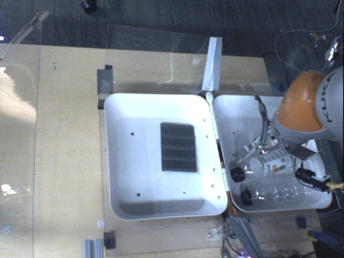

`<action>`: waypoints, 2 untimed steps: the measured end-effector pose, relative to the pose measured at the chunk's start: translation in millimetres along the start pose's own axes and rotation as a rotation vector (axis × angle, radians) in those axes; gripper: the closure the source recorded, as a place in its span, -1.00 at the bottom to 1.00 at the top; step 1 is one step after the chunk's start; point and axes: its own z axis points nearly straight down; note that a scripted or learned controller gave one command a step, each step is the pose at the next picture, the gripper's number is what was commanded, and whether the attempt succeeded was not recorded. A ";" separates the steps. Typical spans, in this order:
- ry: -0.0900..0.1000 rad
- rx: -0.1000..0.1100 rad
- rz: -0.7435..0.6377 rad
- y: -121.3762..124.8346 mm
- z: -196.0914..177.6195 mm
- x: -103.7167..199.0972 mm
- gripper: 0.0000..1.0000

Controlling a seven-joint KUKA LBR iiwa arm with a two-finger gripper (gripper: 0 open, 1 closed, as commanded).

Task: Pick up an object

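One fixed camera looks down from above the counter (59, 160) at a slant, far enough back to take in both white bins whole. The left bin (123, 144) sits near the middle of the frame, the right bin (231, 117) toward the right edge. The top of the frame reaches past the counter's far side to dark floor (161, 9); the bottom cuts off at the counter's near side. The arm (306, 106) comes in from the right, its orange band large and close to the lens, covering part of the right bin
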 end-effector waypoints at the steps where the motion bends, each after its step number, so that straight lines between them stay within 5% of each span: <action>1: 0.001 0.001 -0.073 51.8 1.0 13.3 -1.00; 2: -0.002 -0.007 -0.075 54.7 -11.7 13.1 1.00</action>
